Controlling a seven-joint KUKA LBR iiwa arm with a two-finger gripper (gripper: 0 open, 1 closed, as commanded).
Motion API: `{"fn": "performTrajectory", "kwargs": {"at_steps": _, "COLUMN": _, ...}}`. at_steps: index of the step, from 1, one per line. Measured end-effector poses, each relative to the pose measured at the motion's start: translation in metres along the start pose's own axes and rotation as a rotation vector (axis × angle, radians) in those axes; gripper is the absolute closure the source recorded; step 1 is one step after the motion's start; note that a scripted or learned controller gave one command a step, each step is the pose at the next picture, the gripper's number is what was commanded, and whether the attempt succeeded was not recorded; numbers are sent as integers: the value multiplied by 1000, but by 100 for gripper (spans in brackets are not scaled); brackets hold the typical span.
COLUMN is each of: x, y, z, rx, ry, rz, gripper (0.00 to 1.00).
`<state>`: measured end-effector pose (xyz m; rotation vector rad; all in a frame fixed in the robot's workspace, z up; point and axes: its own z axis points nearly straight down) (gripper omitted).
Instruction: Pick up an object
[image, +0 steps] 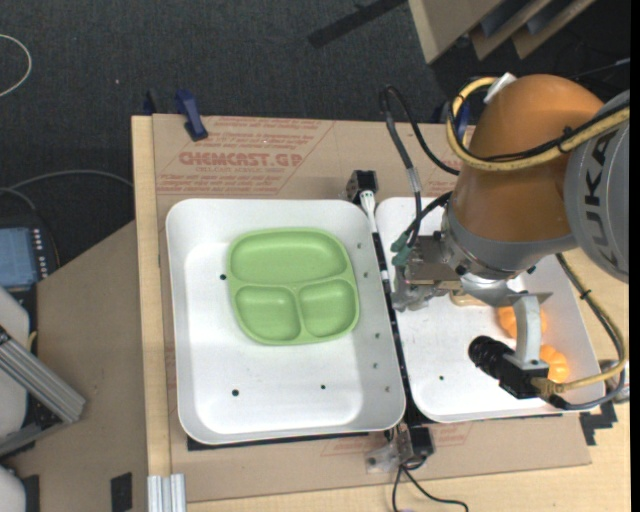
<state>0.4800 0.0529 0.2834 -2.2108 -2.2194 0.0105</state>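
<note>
Camera view. Surface (240, 150): brown board with red print, bearing two white bins side by side. Left bin (190, 300): one green plate (293, 285) with three compartments, lying flat towards the far half, clear of the walls. Right bin (450, 385): an orange thing (507, 322) near the middle, with a second orange patch (556, 364) just beside it. Robot parts cover much of both, so it cannot be told whether they are one thing or two. Arm (530, 170): grey with an orange band, reaching in from the right and hanging over the right bin. Gripper (418, 285): low at the right bin's left wall, close to the seam between the bins and apart from the orange thing. Jaws: state cannot be told, and nothing is seen between them. Step in hand, as judged: approach or search, with no grasp made. Next move, as judged: the gripper needs to be set squarely over one target, either the orange thing to its right or the plate across the seam, before it goes down and closes. Risk, as judged: so near the bin wall, the jaws could catch the rim.
</note>
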Motion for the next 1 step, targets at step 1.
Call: {"fn": "performTrajectory", "kwargs": {"at_steps": 1, "x": -4, "y": -1, "z": -136, "rx": -29, "ry": 1, "rz": 2, "gripper": 100}}
